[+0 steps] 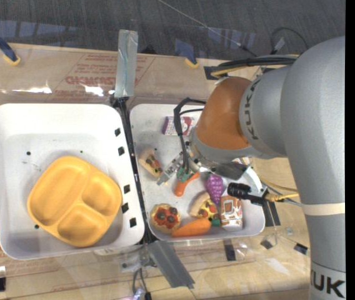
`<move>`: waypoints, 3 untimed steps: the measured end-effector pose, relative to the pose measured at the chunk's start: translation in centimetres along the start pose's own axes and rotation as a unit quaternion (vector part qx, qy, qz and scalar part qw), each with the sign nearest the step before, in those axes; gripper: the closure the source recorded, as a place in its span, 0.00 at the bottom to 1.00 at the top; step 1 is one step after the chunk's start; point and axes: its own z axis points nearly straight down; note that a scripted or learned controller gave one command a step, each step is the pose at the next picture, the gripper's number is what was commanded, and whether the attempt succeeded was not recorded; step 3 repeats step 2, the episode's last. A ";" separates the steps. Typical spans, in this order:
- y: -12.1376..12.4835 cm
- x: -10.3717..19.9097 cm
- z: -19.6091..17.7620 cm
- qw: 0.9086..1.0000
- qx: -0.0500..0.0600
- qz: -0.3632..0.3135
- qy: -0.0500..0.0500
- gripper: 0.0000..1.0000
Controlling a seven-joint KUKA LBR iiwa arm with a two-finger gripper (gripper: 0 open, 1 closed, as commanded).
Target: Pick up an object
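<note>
The right bin (149, 120) holds several toy foods. A small sandwich-like piece (150, 162) lies at its left, a round pizza piece (165, 216) and a long orange carrot (191, 229) at the front. Further right lie a pizza slice (206, 206), a purple grape bunch (214, 185) and a red-and-white carton (230, 211). A purple-and-white packet (176, 125) lies at the back. My gripper (175, 169) reaches down into the middle of this bin beside a small orange carrot-like piece (182, 184). The arm's orange band (222, 120) hides much of the bin.
The left bin (15, 130) holds a yellow divided plate (74, 200). A black divider (129, 167) runs between the two bins. Taped cardboard (52, 74) lies behind them. The grey arm (309, 124) covers the right side of the bench.
</note>
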 end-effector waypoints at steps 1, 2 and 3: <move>2.6 -1.3 -9.4 0.999 -0.003 0.033 -0.003 1.00; 10.1 -2.8 -12.4 1.000 -0.001 0.028 -0.001 1.00; 10.1 -2.8 -12.4 1.000 -0.001 0.028 -0.001 1.00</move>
